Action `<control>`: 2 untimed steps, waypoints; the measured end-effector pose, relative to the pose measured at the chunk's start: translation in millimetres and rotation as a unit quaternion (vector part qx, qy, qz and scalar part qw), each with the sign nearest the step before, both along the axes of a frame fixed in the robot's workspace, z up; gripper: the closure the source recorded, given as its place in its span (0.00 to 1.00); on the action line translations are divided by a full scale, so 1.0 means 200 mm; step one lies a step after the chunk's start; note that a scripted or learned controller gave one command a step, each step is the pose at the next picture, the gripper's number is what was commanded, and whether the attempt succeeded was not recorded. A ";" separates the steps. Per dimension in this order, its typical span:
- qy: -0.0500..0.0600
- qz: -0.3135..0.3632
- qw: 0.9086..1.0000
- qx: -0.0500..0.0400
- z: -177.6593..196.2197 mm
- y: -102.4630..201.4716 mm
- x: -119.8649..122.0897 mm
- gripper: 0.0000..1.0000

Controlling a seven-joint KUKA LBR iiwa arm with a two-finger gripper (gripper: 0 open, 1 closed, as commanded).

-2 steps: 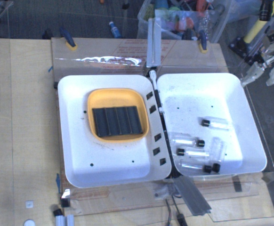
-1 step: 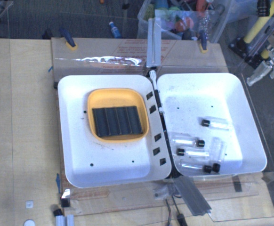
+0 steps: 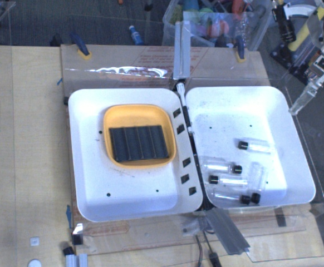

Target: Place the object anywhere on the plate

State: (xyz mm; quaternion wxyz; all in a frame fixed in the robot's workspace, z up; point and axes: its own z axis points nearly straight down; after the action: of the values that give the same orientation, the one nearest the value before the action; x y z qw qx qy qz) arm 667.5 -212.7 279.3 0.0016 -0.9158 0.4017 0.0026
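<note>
clear plastic vials with black caps point(image 3: 235, 177) lay loose at 5 o'clock in the right shallow white bin point(image 3: 273, 102), none yet picked. at 9 o'clock of them, in the left white bin point(image 3: 84, 166), sat the yellow square plate point(image 3: 111, 115) bearing a dark ribbed slab point(image 3: 138, 143). step judged: before the grasp. next move calls for descending on one vial. gripper state: cannot tell.

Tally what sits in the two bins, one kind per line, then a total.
Yellow plate: 1
Dark ribbed block on the plate: 1
Clear vials with black caps: about 5, overlapping, so the count is uncertain
Total: about 7
</note>
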 end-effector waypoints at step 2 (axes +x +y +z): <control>-0.004 0.266 0.964 0.000 0.11 -0.03 0.00 0.00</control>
State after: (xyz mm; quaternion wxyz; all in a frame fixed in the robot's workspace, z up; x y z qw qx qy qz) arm 667.9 -219.4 301.8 0.0022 -0.9897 0.1433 -0.0006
